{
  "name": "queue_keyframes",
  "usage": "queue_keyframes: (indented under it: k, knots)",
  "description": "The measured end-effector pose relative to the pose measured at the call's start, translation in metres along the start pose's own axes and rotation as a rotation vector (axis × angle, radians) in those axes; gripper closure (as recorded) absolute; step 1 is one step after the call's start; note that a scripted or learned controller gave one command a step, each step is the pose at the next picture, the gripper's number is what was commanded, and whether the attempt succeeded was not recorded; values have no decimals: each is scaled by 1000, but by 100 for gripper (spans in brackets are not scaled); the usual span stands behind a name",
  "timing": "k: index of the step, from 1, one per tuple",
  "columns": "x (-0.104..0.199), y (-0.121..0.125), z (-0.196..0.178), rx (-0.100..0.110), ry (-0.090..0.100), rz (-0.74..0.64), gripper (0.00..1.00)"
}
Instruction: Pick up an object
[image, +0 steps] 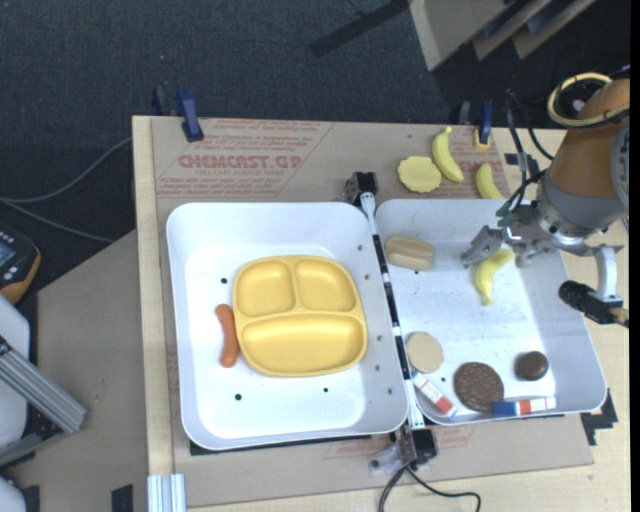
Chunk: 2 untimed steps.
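My gripper (503, 247) hangs over the far part of the right bin (570, 330), open, with its fingers (478, 248) spread wide. A small yellow banana (488, 276) lies in the bin just below it, its upper end reaching up between the fingers. I cannot tell whether the fingers touch the banana. Also in this bin are a tan bread roll (410, 252), a pale round cracker (424, 352), a dark brown cookie (478, 384), a small brown donut (531, 366) and two markers (432, 394) along the near wall.
The left bin (200, 400) holds a yellow divided plate (298, 314) and an orange sausage (228, 334). On the bench beyond the right bin lie two more bananas (447, 156) and a yellow slice (420, 174). A black cable (520, 130) runs near the arm.
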<state>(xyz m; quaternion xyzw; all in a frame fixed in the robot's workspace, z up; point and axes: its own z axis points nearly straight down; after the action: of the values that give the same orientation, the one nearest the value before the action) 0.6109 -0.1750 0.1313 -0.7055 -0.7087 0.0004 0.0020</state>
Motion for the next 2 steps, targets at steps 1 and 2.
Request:
queue_keyframes:
  k: [1,2]
  knots:
    - [-11,-8,50,3,-1,5,0]
    - [-11,-6,36,-6,-3,4,100]
